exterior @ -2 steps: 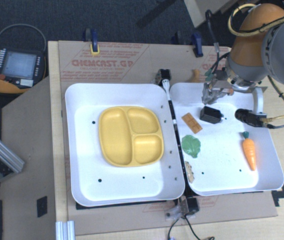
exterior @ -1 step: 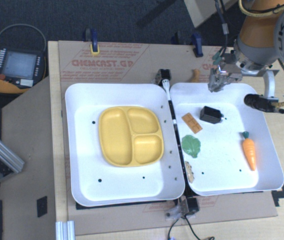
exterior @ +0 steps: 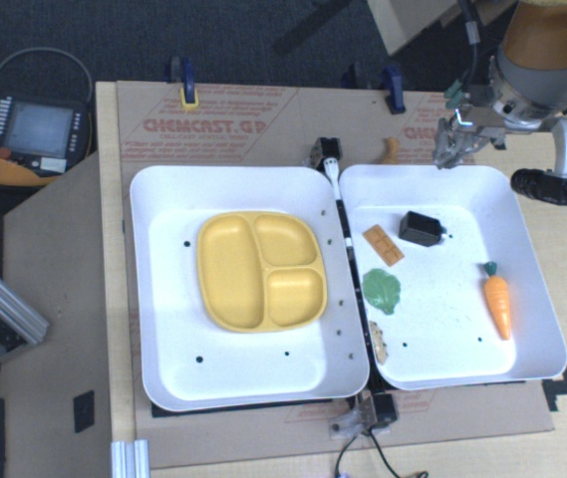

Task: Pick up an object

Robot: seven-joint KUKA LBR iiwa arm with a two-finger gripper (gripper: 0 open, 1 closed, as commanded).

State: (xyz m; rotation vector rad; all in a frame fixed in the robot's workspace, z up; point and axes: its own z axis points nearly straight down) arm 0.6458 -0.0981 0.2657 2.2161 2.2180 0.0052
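Observation:
The right bin (exterior: 442, 339) holds a black block (exterior: 421, 228), a brown ridged cracker piece (exterior: 384, 245), a green leafy piece (exterior: 382, 291) and an orange carrot (exterior: 498, 305) with a green top. A small pale scrap (exterior: 377, 345) lies by that bin's left wall. My gripper (exterior: 450, 153) hangs over the far rim of the right bin, above and behind the black block, apart from every object. Nothing shows in its grasp.
The left bin (exterior: 159, 317) carries a yellow divided plate (exterior: 261, 269). Both bins rest on a cardboard sheet (exterior: 223, 118) held by clamps (exterior: 188, 83) at the back. A teach pendant (exterior: 34, 132) lies off the bench at far left.

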